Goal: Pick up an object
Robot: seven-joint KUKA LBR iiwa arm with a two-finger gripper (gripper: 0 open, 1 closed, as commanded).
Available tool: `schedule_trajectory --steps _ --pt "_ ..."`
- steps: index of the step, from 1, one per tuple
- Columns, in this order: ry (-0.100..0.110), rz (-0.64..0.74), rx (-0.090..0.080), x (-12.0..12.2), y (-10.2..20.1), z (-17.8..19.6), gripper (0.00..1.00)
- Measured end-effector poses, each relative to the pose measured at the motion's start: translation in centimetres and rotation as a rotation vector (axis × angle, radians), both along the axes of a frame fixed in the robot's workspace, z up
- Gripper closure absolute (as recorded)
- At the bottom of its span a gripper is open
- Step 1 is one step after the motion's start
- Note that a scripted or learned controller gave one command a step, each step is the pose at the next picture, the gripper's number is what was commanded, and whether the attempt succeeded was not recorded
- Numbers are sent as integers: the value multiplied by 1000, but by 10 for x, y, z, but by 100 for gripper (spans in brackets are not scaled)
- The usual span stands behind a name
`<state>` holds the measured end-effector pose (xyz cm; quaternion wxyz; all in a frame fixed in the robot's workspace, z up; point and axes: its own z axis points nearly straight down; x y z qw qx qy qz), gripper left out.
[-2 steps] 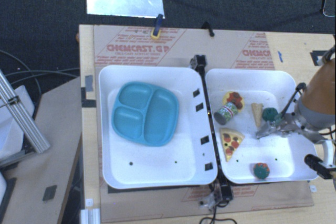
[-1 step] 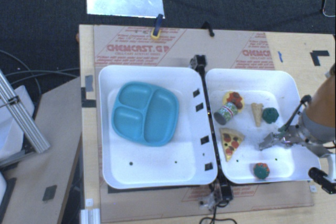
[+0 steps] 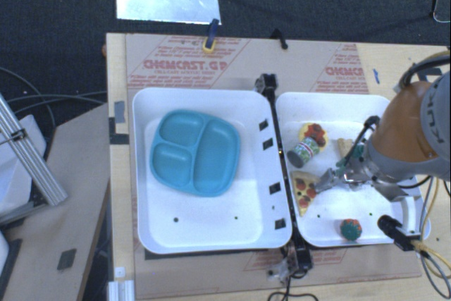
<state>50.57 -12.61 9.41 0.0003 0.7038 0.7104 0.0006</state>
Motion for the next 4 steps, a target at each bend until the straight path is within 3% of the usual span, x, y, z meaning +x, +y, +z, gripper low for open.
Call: schedule_trajectory --steps 1,2,3,4 --pt "-6 0 -1 49 43 3 0" --pt "-9 -13 1 -4 5 -6 0" --pt "-9 -9 -9 -17 38 -7 0" --pt "-11 -6 -10 62 39 -6 0"
